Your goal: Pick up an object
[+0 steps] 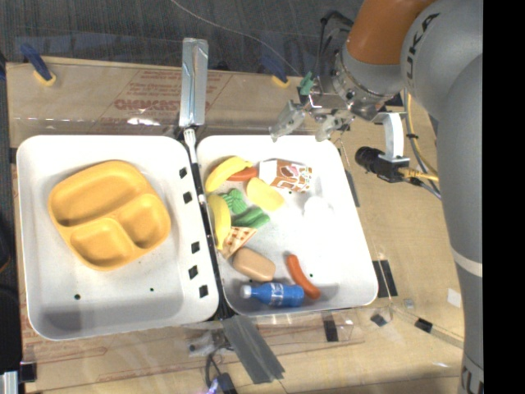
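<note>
My gripper (pixel 310 122) hangs over the far rim of the right bin (pixel 353 245), with its translucent fingers spread apart and nothing between them. Below it in that bin lie toy foods: a banana (pixel 227 171), a yellow lemon-like piece (pixel 264 194), a printed carton (pixel 287 175), a green vegetable (pixel 246 212), a pizza slice (pixel 239 240), a bread roll (pixel 253 263), a sausage (pixel 303 276) and a blue bottle (pixel 275 294). The carton lies nearest the gripper.
The left bin (pixel 33 302) holds a yellow divided tray (pixel 109 212). A metal bar (pixel 194 80) stands at the divider between the bins. The grey arm (pixel 443 97) fills the right side, with cables and a black fitting (pixel 381 162) beside the right bin.
</note>
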Tool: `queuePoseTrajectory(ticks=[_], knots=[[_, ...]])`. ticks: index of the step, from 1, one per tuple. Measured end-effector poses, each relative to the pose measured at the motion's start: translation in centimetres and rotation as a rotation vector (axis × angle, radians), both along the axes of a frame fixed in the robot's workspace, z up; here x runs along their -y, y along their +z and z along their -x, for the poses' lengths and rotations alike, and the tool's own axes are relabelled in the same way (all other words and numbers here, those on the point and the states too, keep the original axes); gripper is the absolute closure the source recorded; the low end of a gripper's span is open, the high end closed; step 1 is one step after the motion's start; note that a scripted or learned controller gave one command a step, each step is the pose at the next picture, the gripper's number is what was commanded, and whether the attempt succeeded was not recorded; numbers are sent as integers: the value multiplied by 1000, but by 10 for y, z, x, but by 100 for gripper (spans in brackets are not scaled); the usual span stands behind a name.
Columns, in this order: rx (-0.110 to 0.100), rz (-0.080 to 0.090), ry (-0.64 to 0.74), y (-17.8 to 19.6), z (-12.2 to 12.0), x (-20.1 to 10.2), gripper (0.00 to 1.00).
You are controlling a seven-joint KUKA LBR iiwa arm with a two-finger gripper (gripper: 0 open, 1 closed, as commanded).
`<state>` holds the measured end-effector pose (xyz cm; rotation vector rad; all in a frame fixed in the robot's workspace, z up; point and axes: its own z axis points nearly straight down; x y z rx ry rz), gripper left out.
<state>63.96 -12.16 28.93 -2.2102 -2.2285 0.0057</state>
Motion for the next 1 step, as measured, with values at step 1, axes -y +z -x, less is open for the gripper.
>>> queuePoseTrajectory(ticks=[1], knots=[[-6, -1, -81, -98, 65, -8, 0]])
